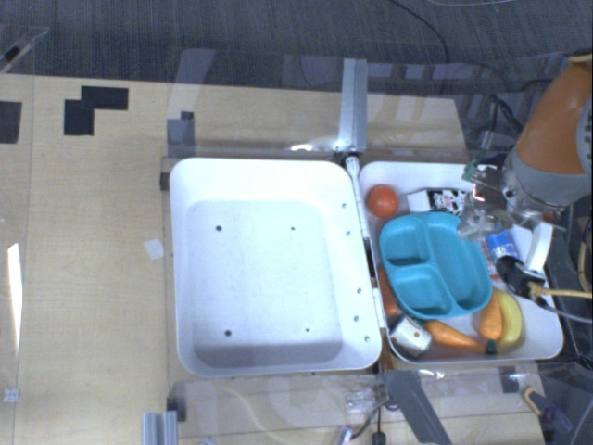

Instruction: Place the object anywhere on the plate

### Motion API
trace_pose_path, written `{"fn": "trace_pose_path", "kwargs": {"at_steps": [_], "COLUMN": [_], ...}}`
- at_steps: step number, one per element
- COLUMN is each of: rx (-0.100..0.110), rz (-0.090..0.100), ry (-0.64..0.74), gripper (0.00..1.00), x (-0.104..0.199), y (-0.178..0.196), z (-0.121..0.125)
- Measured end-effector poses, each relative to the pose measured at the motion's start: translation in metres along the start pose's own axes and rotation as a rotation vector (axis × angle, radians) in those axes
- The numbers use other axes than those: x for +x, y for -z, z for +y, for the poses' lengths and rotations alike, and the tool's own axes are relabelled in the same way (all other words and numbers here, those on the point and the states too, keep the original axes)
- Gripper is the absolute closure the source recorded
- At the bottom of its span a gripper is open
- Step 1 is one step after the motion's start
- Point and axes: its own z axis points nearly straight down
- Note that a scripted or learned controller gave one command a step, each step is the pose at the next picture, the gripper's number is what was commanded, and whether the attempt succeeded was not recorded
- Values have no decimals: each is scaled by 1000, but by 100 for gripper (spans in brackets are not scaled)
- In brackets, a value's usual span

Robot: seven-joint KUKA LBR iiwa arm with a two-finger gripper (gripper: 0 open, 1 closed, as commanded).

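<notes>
A blue divided plate [435, 272] lies in the middle of the right bin [548, 343]. Around it are an orange ball [382, 199] at the back left, a carrot [454, 335] and a silver can [410, 338] at the front, and a banana [510, 321] at the front right. My gripper [480, 219] hangs over the plate's back right corner, beside a small blue item [501, 246]. A black and white item [435, 199] lies behind the plate. The wrist hides what is under the gripper.
The left bin [259, 267] sits alongside, separated by a metal divider [355, 109]. Cables and the arm's body [556, 137] crowd the right bin's right side. An orange-yellow fruit [489, 323] rests against the banana.
</notes>
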Motion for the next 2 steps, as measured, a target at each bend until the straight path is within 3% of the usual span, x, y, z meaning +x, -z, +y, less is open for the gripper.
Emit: {"fn": "trace_pose_path", "kwargs": {"at_steps": [1,2], "rx": [-4,-4], "rz": [0,0], "ry": [-8,305], "gripper": [100,100], "x": [10,-60], "y": [127,163], "z": [84,1]}}
